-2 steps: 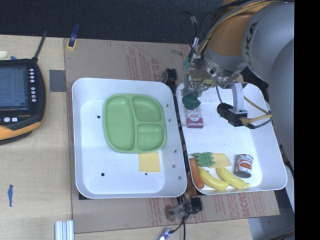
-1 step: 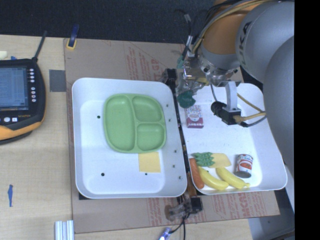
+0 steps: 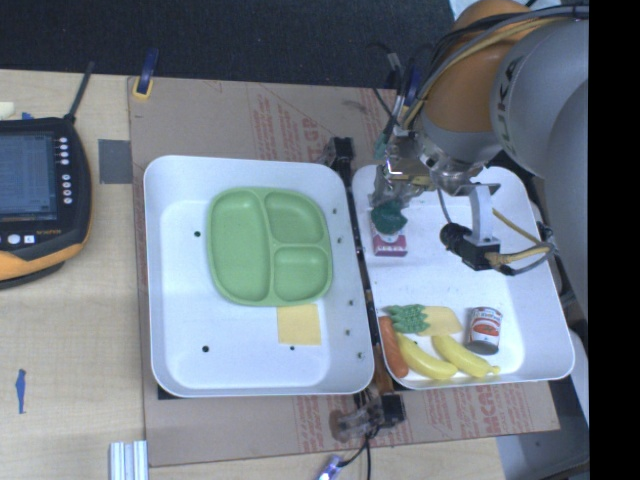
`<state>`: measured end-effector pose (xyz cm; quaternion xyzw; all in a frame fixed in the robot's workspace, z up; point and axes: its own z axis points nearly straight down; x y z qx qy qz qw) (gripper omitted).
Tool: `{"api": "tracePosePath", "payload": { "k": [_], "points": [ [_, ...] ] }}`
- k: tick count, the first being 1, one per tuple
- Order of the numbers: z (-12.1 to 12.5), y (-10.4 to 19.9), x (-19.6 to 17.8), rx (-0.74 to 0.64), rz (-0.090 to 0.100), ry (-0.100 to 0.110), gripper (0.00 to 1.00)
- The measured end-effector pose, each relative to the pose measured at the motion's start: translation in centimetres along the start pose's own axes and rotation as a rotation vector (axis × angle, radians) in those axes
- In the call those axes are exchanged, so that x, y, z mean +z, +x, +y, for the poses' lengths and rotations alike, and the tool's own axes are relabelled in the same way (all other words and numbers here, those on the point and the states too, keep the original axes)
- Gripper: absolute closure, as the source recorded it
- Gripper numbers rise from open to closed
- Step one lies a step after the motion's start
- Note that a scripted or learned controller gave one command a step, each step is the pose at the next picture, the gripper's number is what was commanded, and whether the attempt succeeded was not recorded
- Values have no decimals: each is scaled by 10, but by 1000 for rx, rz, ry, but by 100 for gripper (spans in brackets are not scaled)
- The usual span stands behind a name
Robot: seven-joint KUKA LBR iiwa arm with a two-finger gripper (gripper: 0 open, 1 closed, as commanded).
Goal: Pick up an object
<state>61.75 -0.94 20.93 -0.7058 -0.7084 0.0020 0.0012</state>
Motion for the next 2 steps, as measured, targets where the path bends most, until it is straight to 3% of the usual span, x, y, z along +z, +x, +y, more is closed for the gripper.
{"api": "tracePosePath", "payload": {
  "k": [1,2],
  "points": [
    [22,60,18,-2,1,-1,100],
    [8,64,-2,-1,2,1,100]
  ]
}}
